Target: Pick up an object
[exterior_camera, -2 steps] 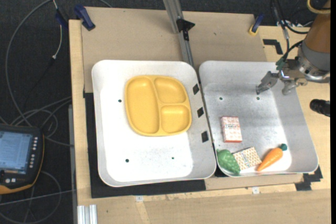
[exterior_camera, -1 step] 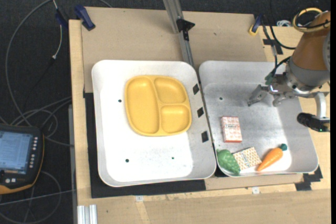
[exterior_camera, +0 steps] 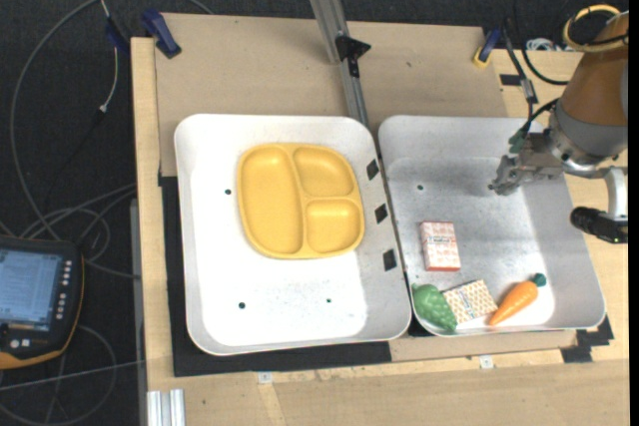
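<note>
Here the gripper [exterior_camera: 507,177] sits above the far right part of the right bin [exterior_camera: 469,155], tips pointing left and down toward the bin floor. Whether it is released or clenched cannot be told; nothing is seen between its tips. The arm [exterior_camera: 597,95], grey with an orange band, enters from the right.

All candidate objects lie nearer in the same bin, apart from the gripper. A small pink carton [exterior_camera: 440,245] lies near the bin's middle. Along the near edge, left to right: a green toy vegetable [exterior_camera: 433,306], touching a patterned cracker box [exterior_camera: 468,299], then an orange toy carrot [exterior_camera: 516,301] with a green top, tilted.

The left bin [exterior_camera: 200,244] holds a yellow divided plate [exterior_camera: 300,199] with three compartments, in its far half.
</note>
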### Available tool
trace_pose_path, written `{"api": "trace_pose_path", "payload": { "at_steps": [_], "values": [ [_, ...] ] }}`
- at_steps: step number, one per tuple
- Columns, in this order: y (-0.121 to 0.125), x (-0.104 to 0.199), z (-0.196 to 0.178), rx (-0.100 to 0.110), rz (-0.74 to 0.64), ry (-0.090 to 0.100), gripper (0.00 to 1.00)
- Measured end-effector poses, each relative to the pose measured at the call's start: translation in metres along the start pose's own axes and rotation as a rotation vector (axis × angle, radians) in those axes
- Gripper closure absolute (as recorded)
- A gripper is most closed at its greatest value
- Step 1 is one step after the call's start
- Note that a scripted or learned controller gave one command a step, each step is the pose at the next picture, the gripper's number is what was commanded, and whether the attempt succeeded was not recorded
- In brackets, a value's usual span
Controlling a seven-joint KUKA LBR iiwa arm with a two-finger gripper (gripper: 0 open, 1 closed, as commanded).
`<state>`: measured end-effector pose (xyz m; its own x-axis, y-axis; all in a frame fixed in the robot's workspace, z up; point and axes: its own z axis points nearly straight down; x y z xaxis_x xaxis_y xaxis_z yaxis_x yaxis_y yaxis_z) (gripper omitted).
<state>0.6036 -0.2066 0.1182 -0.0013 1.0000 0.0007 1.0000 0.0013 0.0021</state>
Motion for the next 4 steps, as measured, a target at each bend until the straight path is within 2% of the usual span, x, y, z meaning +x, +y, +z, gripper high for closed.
{"api": "trace_pose_path", "payload": {
  "at_steps": [1,2,3,4],
  "values": [
    [-0.004,0.000,-0.046,-0.004,0.001,-0.003,1.00],
    [0.004,-0.002,-0.109,-0.007,-0.001,-0.004,1.00],
    [0.005,-0.002,-0.119,-0.002,0.000,-0.002,1.00],
    [0.004,0.045,-0.122,0.003,-0.005,0.002,1.00]
  ]
}}
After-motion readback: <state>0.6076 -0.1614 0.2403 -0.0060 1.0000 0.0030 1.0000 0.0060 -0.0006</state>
